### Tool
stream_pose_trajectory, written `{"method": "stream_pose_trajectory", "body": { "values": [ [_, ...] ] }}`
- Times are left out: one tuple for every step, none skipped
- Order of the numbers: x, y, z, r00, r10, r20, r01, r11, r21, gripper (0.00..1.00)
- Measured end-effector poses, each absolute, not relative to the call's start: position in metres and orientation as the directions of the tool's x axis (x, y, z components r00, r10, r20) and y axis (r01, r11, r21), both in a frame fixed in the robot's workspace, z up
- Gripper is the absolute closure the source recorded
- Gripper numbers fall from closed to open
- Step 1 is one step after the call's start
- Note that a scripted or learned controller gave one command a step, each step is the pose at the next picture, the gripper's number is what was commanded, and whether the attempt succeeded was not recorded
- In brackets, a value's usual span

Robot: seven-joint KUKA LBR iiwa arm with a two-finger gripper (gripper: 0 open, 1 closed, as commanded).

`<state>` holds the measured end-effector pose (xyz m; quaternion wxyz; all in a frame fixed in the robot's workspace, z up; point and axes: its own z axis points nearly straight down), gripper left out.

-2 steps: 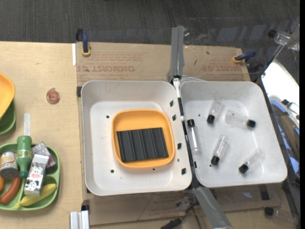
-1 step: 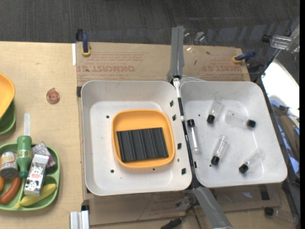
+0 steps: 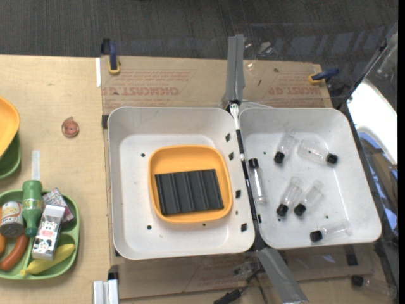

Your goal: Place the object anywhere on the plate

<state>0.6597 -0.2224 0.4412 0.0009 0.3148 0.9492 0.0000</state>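
The claw's grip I cannot tell. Nearest, a green tray (image 3: 66, 258) is holding toy food and a small printed carton (image 3: 45, 233), its text too small to read. A dark ribbed block (image 3: 190, 192) is lying on the yellow plate (image 3: 190, 154) in the left bin (image 3: 126, 189). 6 black-capped vials (image 3: 289, 195) are lying in the right bin (image 3: 354, 189). Farther, cardboard (image 3: 158, 87) is showing upside-down red lettering.

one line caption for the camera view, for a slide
Black ridged block on the yellow plate in the left bin; clear vials in the right bin.
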Motion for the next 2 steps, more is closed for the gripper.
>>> {"method": "stream_pose_trajectory", "body": {
  "values": [
    [0.641, -0.219, 0.368, -0.945, 0.328, -0.001, 0.328, 0.945, 0.001, 0.0],
    [0.648, -0.222, 0.309, -0.99, 0.139, -0.003, 0.139, 0.99, 0.001, 0.0]
  ]
}}
